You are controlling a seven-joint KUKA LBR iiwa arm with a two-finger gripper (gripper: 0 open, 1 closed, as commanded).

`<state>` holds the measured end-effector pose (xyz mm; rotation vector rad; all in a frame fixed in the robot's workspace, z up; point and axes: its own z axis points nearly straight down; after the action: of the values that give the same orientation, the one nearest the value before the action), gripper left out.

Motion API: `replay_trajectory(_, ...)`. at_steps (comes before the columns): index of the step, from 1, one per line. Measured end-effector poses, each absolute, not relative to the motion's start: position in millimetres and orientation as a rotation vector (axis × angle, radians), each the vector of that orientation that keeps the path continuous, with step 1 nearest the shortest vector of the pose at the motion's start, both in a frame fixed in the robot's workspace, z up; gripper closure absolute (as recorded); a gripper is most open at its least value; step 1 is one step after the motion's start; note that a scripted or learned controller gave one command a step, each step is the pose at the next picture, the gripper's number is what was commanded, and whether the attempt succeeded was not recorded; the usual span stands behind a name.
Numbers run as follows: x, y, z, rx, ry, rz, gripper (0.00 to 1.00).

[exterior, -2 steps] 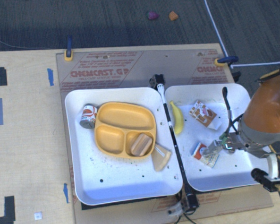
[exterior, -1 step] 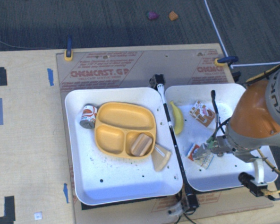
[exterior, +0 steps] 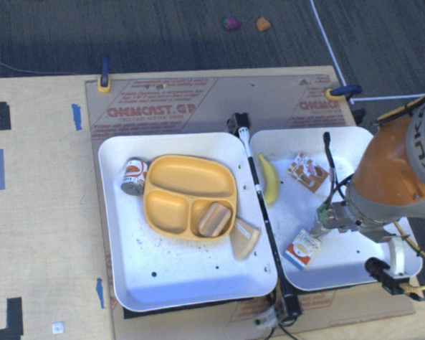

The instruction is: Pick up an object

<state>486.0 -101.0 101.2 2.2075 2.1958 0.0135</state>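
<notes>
Two shallow white bins [exterior: 121, 207] crowd the bench; over the right bin's near side, the claw [exterior: 323, 220] hovers above a small white-and-red carton [exterior: 302, 248], grip unclear.

Two white bins [exterior: 119, 229] sat on a brown board printed with red lettering [exterior: 151, 108]. In the left bin lay a yellow divided tray [exterior: 185, 192], with a tan block [exterior: 214, 219] in one compartment. Left of the tray lay a red-and-white can [exterior: 133, 176]; at its lower right, a beige cup [exterior: 244, 239]. Further right of the tray were a yellow banana [exterior: 270, 180], a brown-and-white patterned packet [exterior: 307, 173] and a white carton with red and blue [exterior: 302, 248]. The arm's band [exterior: 388, 173] was orange.
</notes>
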Motion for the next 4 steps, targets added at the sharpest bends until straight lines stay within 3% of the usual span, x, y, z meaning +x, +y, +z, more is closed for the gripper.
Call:
replay_trajectory(1,485.9,-100.9,101.1,2.208,2.196,0.013,0.0)
replay_trajectory(4,483.5,-94.7,89.2,2.212,2.208,0.011,0.0)
